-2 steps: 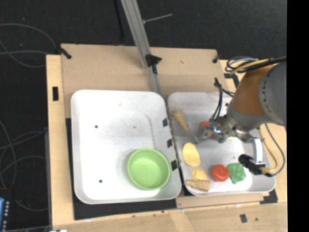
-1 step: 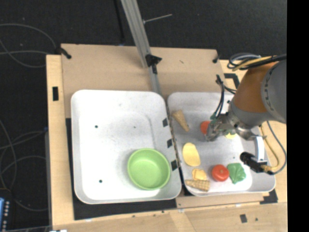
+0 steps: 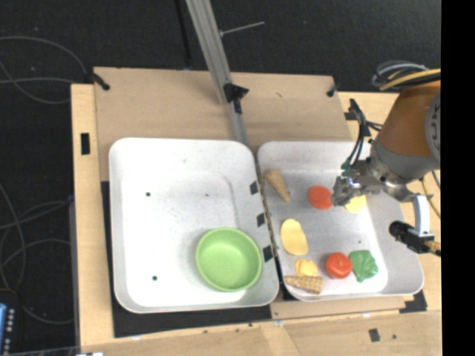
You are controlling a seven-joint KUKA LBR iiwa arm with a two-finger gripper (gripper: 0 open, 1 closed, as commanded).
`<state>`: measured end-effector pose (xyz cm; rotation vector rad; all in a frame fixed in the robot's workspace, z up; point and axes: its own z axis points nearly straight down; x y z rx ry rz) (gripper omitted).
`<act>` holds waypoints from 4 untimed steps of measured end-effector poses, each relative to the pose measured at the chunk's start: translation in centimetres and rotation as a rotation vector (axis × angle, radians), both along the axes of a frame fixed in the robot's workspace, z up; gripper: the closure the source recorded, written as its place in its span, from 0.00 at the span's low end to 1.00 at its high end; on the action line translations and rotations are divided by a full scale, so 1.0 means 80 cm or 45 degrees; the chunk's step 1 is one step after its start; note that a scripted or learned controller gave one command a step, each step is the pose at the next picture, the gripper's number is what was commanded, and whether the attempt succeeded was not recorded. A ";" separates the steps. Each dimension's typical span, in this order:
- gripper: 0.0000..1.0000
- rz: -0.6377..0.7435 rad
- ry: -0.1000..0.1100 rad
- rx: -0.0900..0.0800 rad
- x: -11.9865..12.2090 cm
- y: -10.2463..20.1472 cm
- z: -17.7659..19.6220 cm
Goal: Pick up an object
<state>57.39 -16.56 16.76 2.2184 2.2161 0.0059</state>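
Yellow piece (image 3: 357, 204) is seen partly under the gripper (image 3: 344, 193) in the right bin (image 3: 397, 273); jaw state cannot be told. Orange-red ball (image 3: 320, 197) lies just left. Step judged: descent to grasp. Next: closure on the piece, then lift.

The arm's gripper (image 3: 346, 191) was down in the right bin (image 3: 386, 273), parked between a small red-orange ball (image 3: 320, 197) and a yellow piece (image 3: 356, 204). Same bin also had a cone (image 3: 278, 185), a yellow oval (image 3: 294, 236), a tomato (image 3: 338, 265) and something green (image 3: 364, 265). A green bowl (image 3: 228, 259) sat in the left bin (image 3: 148, 169).
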 end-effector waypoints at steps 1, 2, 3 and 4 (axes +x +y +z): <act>1.00 0.006 -0.002 0.000 -0.002 0.004 0.079; 1.00 0.007 0.006 0.003 -0.001 0.003 0.082; 1.00 0.012 0.006 0.004 -0.001 0.068 0.097; 1.00 0.010 0.007 0.003 -0.003 0.136 0.086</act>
